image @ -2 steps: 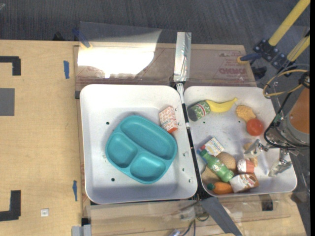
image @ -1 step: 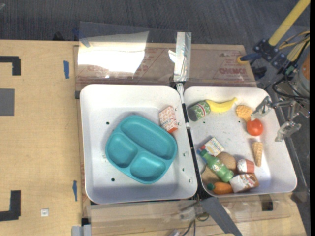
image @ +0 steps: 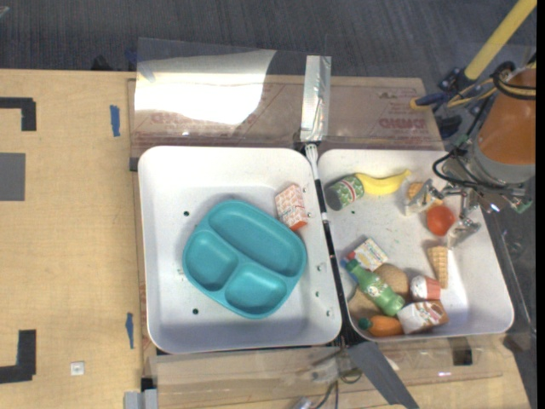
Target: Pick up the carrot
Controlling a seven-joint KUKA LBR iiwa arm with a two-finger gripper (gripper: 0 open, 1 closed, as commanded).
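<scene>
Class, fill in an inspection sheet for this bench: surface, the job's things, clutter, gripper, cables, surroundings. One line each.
Surface: two white bins side by side, left bin and right bin, on a wooden bench.
Job's things: carrot lies at the right bin's near edge, beside a green bottle.
Clutter: teal divided tray and small carton in the left bin; banana, green can, tomato, cone in the right.
Gripper: gripper sits over the right bin's far right part, around the tomato, far from the carrot.
Cables: dark cables by the wrist.
Surroundings: dark floor; clear sheet behind the bins.
</scene>
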